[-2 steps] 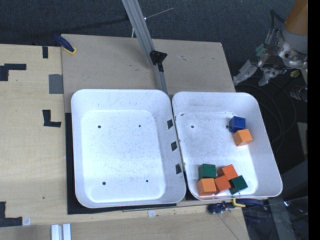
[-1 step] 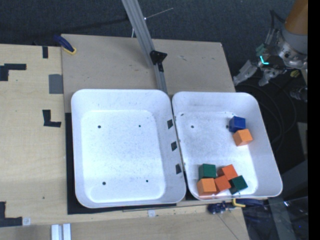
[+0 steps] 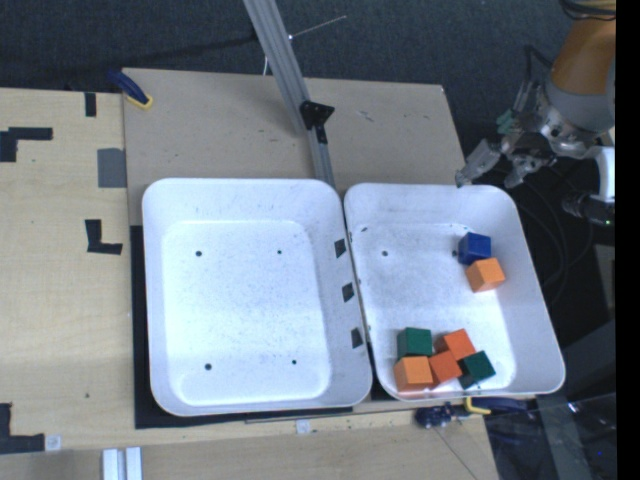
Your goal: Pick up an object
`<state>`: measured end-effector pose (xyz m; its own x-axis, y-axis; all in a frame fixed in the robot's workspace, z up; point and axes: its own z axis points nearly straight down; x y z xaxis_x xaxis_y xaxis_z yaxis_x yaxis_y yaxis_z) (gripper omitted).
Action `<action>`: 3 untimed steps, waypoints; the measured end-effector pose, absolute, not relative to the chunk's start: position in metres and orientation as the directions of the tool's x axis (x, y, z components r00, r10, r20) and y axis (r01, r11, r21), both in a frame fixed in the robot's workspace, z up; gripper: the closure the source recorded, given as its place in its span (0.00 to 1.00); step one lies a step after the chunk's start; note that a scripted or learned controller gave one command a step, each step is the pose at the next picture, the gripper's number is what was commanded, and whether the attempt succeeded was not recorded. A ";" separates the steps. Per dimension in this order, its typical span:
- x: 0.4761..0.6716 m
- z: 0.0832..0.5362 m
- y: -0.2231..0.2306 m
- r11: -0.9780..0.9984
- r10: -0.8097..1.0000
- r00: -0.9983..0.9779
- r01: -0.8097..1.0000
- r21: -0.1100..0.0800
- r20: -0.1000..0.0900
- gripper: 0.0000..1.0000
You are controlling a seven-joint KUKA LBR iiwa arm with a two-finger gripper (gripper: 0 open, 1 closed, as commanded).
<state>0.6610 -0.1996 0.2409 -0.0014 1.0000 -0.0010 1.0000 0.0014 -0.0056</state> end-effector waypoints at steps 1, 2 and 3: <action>0.664 0.189 -0.208 0.001 1.000 -0.001 1.000 -0.006 -0.001 0.00; 0.659 0.129 -0.199 0.002 1.000 -0.002 1.000 -0.007 0.000 0.00; 0.661 0.144 -0.199 0.004 1.000 -0.004 1.000 -0.001 -0.001 1.00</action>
<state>0.6606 -0.1992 0.1435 -0.0036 1.0000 -0.0014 1.0000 0.0036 -0.0013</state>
